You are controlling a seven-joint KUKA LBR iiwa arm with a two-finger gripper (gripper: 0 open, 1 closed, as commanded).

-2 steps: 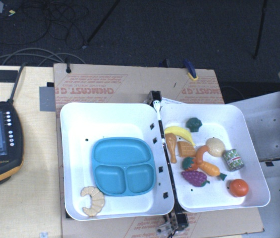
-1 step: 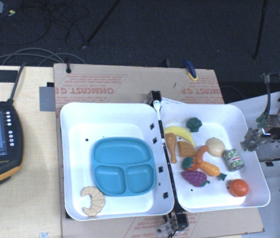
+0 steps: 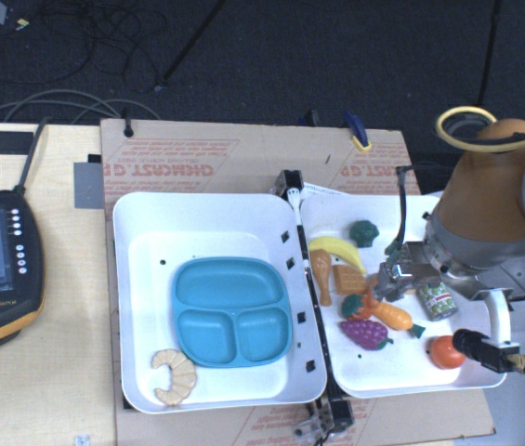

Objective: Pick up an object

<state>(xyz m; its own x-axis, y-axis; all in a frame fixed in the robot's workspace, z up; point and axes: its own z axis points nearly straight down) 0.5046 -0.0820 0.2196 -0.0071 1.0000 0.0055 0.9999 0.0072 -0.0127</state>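
Hovering over the right bin (image 3: pixel 401 384), the gripper (image 3: pixel 390 282), grip state unclear, has the carrot (image 3: pixel 390 314) at six o'clock, lying ten-to-four.

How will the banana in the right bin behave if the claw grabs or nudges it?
The banana looks like smooth moulded plastic, so probably stiff, light and a bit slippery. Its curve suggests it may pivot or rock when pushed, not roll straight. It lies against the bread slice, which would likely shift with it.
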